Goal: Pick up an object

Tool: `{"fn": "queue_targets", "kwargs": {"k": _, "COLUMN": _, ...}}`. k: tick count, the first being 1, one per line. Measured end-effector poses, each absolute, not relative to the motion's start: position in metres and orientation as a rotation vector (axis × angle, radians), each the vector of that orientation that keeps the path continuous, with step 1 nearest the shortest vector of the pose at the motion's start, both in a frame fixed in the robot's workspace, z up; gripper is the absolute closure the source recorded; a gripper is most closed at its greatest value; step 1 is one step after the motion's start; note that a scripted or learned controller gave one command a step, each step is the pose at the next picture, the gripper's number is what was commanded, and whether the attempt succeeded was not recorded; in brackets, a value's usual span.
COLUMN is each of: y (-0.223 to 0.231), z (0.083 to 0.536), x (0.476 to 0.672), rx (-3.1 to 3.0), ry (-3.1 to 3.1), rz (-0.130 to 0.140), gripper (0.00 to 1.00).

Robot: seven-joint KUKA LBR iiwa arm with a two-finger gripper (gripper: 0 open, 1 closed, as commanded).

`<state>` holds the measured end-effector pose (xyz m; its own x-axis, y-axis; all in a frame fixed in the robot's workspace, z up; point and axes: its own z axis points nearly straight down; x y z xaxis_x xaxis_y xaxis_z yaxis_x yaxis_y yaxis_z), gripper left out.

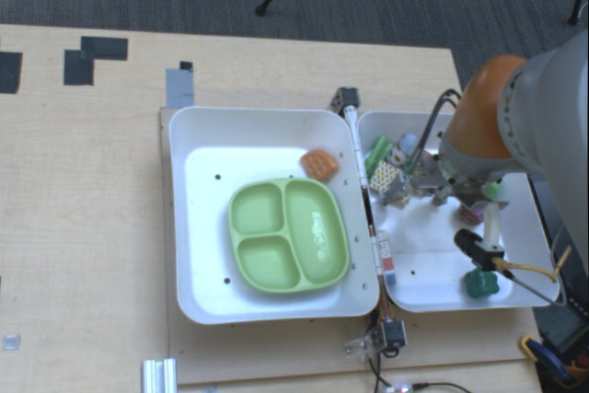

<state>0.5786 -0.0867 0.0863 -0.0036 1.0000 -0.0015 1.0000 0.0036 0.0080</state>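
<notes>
the pale wooden desk [83, 198] bears a few dark squares [92, 58] near its far left corner. further right stands the left bin [204, 198], and in it lies a light green plate [290, 235] with three compartments, flat on the bin floor and towards its near right side. just beyond the plate's far right edge, near the wall shared with the next bin, sits a small orange object [320, 165], apart from the plate.

the right bin [425, 264] holds the clutter. in its far left corner a green object [376, 156] leans by the wall, with a pale speckled piece [394, 172] just beside it. the gripper [419, 187] hangs low over this far part of the bin, close to those two things; whether it is wide or narrow cannot be told from here, and nothing can be seen caught in it. to its right lies a small pink object [471, 215], and in the near right corner a dark green lump [480, 283]. the grey arm [548, 106], with its orange band [480, 120], comes in from the right.
</notes>
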Motion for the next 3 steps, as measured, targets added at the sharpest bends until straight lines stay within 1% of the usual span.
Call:
{"fn": "queue_targets", "kwargs": {"k": 1, "y": -0.083, "z": 0.086, "x": 0.575, "rx": 2.211, "ry": 2.220, "rz": 0.007, "gripper": 0.00}}
{"fn": "queue_targets", "kwargs": {"k": 2, "y": -0.085, "z": 0.087, "x": 0.565, "rx": 2.214, "ry": 2.218, "rz": 0.009, "gripper": 0.00}}
{"fn": "queue_targets", "kwargs": {"k": 3, "y": -0.084, "z": 0.087, "x": 0.538, "rx": 2.213, "ry": 2.217, "rz": 0.010, "gripper": 0.00}}
